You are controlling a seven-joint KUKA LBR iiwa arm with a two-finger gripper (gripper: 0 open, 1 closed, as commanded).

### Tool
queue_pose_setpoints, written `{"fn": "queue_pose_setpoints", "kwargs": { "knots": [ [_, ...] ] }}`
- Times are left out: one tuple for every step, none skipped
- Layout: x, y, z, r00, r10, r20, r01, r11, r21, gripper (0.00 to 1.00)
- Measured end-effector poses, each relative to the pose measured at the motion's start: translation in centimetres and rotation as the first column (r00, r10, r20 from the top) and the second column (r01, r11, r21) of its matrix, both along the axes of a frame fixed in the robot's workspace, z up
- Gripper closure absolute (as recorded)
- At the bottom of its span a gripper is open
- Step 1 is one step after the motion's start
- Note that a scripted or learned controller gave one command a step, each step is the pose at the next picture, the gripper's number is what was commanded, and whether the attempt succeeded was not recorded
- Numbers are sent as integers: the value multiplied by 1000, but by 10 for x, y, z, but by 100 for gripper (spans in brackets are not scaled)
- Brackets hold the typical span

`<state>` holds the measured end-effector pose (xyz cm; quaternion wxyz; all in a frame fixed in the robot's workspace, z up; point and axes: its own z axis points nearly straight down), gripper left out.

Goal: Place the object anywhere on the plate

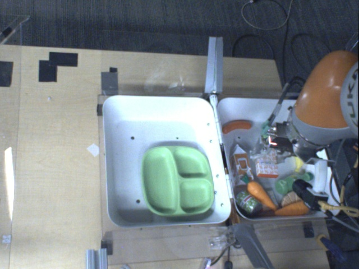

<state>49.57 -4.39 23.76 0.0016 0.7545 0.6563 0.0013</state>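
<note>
A green plate with three compartments lies in the left bin, toward its front. The right bin holds a heap of toy food: an orange sausage at the back, a white and red packet, a small orange box, and two carrots near the front. My gripper hangs low over the right bin, just above the packet, and the wrist hides most of it. I see nothing of the heap lifted off the bin floor.
A metal divider post rises between the bins at the back. The grey and orange arm covers the right bin's right side. Cables trail on the floor behind. A dark green item lies at the right bin's front corner.
</note>
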Motion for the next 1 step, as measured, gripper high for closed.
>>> {"fn": "queue_pose_setpoints", "kwargs": {
  "knots": [
    [-7, 11, 49, 992, -130, 1, 130, 992, 1, 100]
  ]
}}
